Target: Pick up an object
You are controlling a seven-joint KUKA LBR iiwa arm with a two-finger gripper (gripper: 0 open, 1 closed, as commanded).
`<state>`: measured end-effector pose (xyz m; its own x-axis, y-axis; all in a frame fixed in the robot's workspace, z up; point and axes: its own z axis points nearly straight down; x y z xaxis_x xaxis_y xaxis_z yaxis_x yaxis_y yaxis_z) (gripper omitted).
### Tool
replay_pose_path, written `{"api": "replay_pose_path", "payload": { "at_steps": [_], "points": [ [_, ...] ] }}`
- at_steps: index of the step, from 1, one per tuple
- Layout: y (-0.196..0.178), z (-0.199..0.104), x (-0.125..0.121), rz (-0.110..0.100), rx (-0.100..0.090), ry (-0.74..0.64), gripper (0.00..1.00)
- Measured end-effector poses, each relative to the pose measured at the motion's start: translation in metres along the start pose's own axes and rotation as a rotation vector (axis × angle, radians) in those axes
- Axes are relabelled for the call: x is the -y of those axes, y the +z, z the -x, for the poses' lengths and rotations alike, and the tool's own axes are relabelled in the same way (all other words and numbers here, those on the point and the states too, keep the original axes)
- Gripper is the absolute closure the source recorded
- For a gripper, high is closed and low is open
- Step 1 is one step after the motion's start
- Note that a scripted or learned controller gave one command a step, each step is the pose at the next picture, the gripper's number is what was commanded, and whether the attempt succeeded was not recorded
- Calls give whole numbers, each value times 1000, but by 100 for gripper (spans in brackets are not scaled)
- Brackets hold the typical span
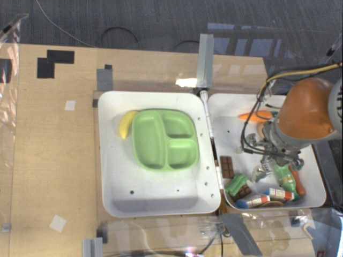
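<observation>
The right bin (228, 105) holds a pile of small items. An orange carrot (251, 116) lies near its back. A brown chocolate bar (227, 166) and a green packet (236, 185) lie at the front left, and a red-white-blue tube (265, 199) lies along the front wall. A green bottle (284, 176) sits at the front right. My gripper (269, 164) hangs low over the middle of this bin, just left of the green bottle, under the orange wrist band (303, 111). The wrist and cables hide much of it.
The left bin (155, 202) carries a green divided plate (163, 139) with a yellow banana (126, 124) at its left edge. A metal post (205, 63) stands behind the divider between the bins. Wooden bench surface lies to the left.
</observation>
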<state>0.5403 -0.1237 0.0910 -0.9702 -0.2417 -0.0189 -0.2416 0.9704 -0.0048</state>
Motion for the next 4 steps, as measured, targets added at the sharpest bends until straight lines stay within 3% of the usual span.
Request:
{"api": "replay_pose_path", "payload": {
  "at_steps": [1, 2, 3, 4],
  "points": [
    [3, 68, 25, 0, -4, 42, 0],
    [2, 41, 18, 0, -4, 111, 0],
    [4, 97, 18, 1, -5, 204, 0],
    [3, 81, -7, 0, -5, 149, 0]
  ]
}}
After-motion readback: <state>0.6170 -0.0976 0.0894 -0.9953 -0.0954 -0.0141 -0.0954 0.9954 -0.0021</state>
